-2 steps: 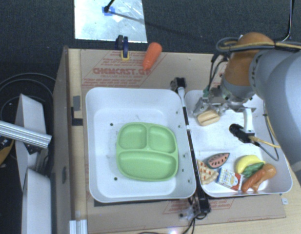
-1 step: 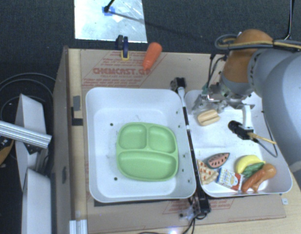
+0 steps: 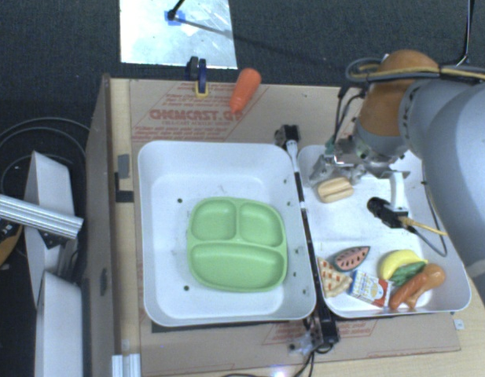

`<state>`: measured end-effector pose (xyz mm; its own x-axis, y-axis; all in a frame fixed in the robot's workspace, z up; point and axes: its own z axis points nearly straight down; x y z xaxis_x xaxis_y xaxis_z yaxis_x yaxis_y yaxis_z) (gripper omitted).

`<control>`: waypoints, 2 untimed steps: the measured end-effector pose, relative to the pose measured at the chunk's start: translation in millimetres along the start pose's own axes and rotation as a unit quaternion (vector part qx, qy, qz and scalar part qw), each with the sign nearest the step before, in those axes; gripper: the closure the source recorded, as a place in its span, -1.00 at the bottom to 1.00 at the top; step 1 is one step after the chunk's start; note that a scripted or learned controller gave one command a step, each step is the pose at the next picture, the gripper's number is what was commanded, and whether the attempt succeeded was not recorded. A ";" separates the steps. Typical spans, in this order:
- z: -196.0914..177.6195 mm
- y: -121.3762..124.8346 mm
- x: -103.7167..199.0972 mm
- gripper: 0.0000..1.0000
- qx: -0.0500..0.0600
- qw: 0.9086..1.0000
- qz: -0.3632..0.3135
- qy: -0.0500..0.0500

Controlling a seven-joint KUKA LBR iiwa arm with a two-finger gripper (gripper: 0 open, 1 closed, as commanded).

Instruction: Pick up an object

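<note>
The bread roll (image 3: 335,188) lies at eleven o'clock in the right bin (image 3: 450,289), just below the gripper (image 3: 334,167); its state I cannot tell. The arm (image 3: 431,124) enters from three o'clock. The left bin (image 3: 159,210) holds a green tray (image 3: 236,243).
</note>
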<state>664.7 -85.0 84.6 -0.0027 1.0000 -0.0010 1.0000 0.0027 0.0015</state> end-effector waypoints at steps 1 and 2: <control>-0.5 4.6 -0.3 -1.00 -0.001 1.000 -0.001 0.001; -1.9 -7.0 -6.5 -1.00 0.001 1.000 0.001 0.000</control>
<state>657.7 -91.5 86.6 -0.0012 1.0000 -0.0008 1.0000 0.0012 0.0001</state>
